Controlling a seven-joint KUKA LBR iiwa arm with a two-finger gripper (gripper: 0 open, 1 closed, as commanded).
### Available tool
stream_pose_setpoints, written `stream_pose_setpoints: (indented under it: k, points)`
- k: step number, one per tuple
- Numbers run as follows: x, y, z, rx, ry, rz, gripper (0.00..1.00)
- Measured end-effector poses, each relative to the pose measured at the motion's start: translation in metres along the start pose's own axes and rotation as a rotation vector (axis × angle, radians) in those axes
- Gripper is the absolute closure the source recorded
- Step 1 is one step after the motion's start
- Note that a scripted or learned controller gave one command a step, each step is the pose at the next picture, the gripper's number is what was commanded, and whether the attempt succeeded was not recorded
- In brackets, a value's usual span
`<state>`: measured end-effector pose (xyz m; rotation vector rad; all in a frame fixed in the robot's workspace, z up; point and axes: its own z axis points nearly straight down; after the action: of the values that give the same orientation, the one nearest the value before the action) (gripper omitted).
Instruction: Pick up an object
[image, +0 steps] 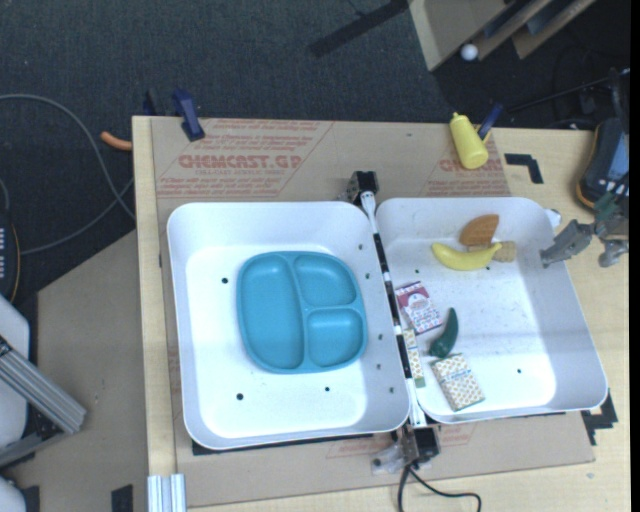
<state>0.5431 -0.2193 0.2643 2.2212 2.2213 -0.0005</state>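
While the tool (585, 245) sits at the right bin's (575, 330) far right rim, nothing lies between its fingers; whether they are spread or pressed together, cannot tell at this size. Candidates all lie in the right bin: banana (464, 257) near the back with a brown bread-like piece (480, 229) just behind it, green pepper (444, 333) mid-bin, small printed packet (417, 305) and checked box (458, 381) along the left wall. Banana is nearest and free on its front side. Judgement: come down across its narrow width, clear of the bread. Left bin (200, 300) carries a blue divided plate (300, 308).
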Motion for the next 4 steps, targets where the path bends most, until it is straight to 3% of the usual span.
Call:
stream_pose_setpoints:
  k: [1, 2, 3, 4]
  points:
    - [0.037, 0.060, 0.116, 0.004, 0.003, -0.001, 0.00]
    - [0.061, 0.125, 0.174, -0.005, -0.004, 0.000, 0.00]
    - [0.059, 0.124, 0.164, 0.002, -0.009, 0.001, 1.00]
    - [0.059, 0.124, 0.165, 0.002, -0.009, 0.001, 0.00]
